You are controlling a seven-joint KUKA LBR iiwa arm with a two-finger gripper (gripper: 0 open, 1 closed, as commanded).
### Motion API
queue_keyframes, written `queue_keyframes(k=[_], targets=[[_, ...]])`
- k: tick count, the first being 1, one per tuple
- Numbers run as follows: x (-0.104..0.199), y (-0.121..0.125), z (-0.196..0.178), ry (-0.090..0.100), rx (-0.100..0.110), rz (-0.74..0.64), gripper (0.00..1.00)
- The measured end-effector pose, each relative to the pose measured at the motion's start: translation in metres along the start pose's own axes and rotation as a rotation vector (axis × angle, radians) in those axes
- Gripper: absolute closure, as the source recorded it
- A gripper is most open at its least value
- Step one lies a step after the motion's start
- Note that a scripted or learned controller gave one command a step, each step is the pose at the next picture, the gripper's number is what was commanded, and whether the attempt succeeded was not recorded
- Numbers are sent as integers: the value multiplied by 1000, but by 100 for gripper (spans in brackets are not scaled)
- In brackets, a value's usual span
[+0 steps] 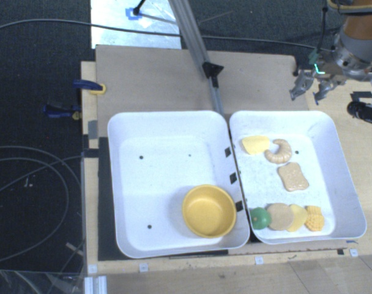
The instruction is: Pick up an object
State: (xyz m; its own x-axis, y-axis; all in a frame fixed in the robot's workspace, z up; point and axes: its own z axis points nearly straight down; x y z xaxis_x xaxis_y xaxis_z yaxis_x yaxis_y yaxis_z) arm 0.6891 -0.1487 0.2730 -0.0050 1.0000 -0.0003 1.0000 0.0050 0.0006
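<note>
No object is held: a croissant (279, 151), cracker (293, 177) and yellow wedge (255, 144) lie in the right bin (342, 164). The gripper (312, 87), fingers spread, hangs beyond its far rim. Tightly clustered items (288, 217) risk a slipped grasp.

The bench (149, 81) is showing a bare tan top, and two shallow white bins are sitting directly on it, side by side with their inner rims touching: the left bin (131, 164) and the right bin (339, 158). A black mat (104, 219) is lying under the bins, peeking out along the left and front edges
</note>
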Motion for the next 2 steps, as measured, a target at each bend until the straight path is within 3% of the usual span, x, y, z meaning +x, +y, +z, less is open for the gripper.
queue_keyframes(k=[1,2], targets=[[0,0,-1,0,-2,0,0],[-6,2,59,0,3,3,0]])
